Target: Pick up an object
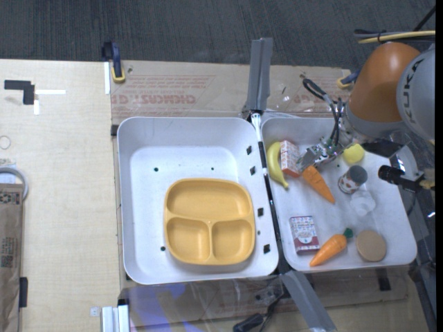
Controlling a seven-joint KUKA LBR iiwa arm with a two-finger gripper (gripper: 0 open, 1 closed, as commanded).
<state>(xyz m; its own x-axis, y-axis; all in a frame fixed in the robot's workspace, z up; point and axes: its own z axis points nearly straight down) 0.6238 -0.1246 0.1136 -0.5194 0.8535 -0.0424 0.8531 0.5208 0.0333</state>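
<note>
Orange shows up a lot in the bin (408, 244) on the right side of the frame. Two carrots lie there. One carrot (319, 182) sits near the middle of that bin, and the other carrot (329, 248) lies near the bottom edge. A banana (275, 163) rests along the left wall of this bin. A small red and white box (288, 158) leans just beside the banana. Another small red box (304, 232) lies flat lower down. A yellow ball (354, 153), a little grey jar (352, 179) and a round tan disc (371, 245) are there too.

The bin (138, 185) in the middle of the frame holds a yellow plate (210, 220) with three parts. Both bins sit on the wood worktop (55, 185).

The arm reaches in from the upper right of the frame. Its gripper (320, 155) is down low in the right bin, just above the top end of the upper carrot and near the red and white box. I cannot tell if it is open wide or closed, because it is small and dark against the things under it. I do not see anything held in it.

So the job looks like it is just at the start of a grab. Every thing lies in a bin, and nothing is lifted. What is left is to close on one thing, maybe the upper carrot, and lift it up.
</note>
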